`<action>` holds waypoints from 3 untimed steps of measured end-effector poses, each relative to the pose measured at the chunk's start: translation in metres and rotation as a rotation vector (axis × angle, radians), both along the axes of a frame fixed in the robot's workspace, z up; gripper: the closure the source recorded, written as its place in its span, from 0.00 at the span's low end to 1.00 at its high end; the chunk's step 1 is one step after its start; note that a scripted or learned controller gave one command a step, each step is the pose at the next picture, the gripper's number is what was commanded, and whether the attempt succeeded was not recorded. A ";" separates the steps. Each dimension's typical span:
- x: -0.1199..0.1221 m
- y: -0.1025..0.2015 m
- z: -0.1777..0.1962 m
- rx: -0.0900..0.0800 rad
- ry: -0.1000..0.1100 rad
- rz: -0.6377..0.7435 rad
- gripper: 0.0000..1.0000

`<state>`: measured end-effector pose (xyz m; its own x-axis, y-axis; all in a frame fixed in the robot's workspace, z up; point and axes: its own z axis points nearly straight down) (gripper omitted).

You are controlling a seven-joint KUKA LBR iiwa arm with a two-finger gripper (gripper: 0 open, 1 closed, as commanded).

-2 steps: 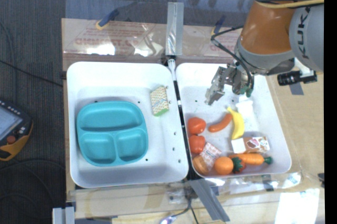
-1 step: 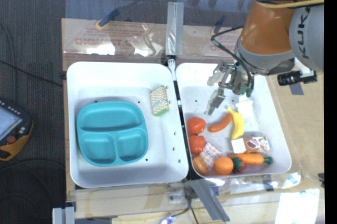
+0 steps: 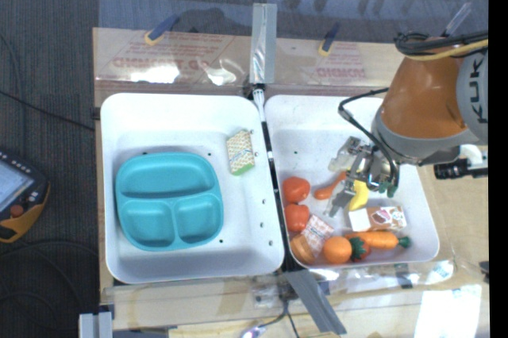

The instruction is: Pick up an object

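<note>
Gripper (image 3: 363, 184) low in the right bin (image 3: 425, 249), with the fingers (image 3: 340, 203) apart, as far as can be judged, and nothing clamped between them yet. Directly under and between the fingers: a yellow toy (image 3: 359, 196), probably a banana, lying flat on the bin floor. Just left of the fingers: a small orange piece (image 3: 326, 190), and further left two red tomatoes (image 3: 296, 190). Below the fingers, toward the near wall: a printed packet (image 3: 389, 216), a carrot (image 3: 381, 240) and an orange fruit (image 3: 337, 249), all close together. Far left of the fingers, in the other bin: a teal divided plate (image 3: 168, 197) and a small sponge-like block (image 3: 240, 151).

To do this step well, take the yellow toy as the target, since it is already nearest. Centre over its middle, not over its end. Turn the wrist so that closing goes across the narrow side. Go down until the tips are nearly touching the floor, then close firmly. Avoid catching the orange piece or the packet together with it. Lift straight up and slowly, and check for the toy between the tips before moving away.
</note>
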<state>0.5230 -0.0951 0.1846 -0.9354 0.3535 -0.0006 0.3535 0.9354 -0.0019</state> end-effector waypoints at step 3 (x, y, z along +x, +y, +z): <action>-0.021 0.041 -0.001 0.001 0.000 -0.374 1.00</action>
